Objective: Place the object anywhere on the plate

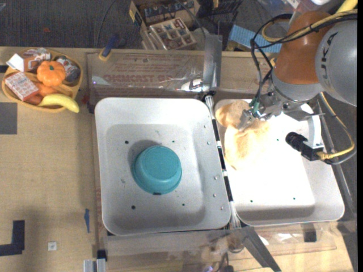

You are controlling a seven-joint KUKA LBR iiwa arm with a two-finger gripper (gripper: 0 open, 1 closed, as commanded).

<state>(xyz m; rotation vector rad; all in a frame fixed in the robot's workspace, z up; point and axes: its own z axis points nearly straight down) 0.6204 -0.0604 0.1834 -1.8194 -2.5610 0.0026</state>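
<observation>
Hanging over pale object [245, 145] — claw [249, 117] of "UKA"-lettered arm [332, 50].

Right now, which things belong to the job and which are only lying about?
For the job: teal plate in the left bin; pale yellow lump in the right bin; hand at that lump.
Lying about, left of the bins: pumpkin, banana, small box.
</observation>
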